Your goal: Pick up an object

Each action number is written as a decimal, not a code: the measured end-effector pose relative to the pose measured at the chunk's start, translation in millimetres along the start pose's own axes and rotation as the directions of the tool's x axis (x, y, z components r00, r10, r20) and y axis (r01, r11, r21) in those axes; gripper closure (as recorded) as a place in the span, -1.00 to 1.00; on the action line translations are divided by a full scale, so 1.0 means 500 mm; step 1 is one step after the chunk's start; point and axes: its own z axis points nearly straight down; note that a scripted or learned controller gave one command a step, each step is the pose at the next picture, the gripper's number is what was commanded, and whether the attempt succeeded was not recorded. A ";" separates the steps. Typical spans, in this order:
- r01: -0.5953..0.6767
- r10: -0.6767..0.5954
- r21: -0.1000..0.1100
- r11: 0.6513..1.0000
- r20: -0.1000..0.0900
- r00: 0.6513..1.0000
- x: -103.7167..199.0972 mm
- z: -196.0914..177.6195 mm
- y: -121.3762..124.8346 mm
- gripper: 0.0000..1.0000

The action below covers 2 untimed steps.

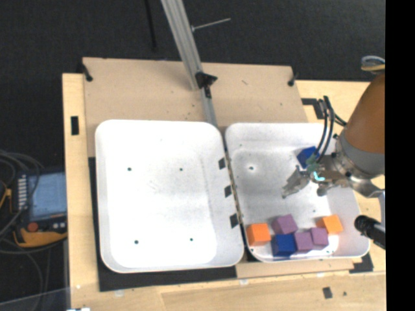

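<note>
**Nothing lifted yet — the gripper hangs over bare bin floor**

Plainly, the pick is not made. The bench point(181, 86) carries two shallow white bins side by side: the left bin point(162, 193) and the right bin point(259, 148), which holds all the blocks. The grey arm point(369, 128) with its orange band reaches in from the right and ends over the middle of the right bin.

The gripper point(295, 183) points down and leftward at the bin floor. Its fingers look slightly parted with nothing between them, though they are small and dim in this view, so I cannot tell for sure how they stand.

The candidates lie well apart from the fingertips — a cluster along the bin's near edge: an orange cube point(259, 232), a purple cube point(284, 224), a dark blue cube point(283, 244), two more purple cubes point(304, 241) point(319, 236), and a second orange cube point(332, 223). One blue block point(307, 155) sits just beside the wrist, partly hidden by it.

By my reading, everything is left to do: choosing a block, closing on it and raising it.
</note>
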 end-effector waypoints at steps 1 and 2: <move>-0.004 0.004 -0.005 1.000 0.001 1.000 -0.001 -0.003 0.001 -1.00; -0.005 0.005 0.002 1.000 0.002 1.000 -0.003 0.104 0.021 -1.00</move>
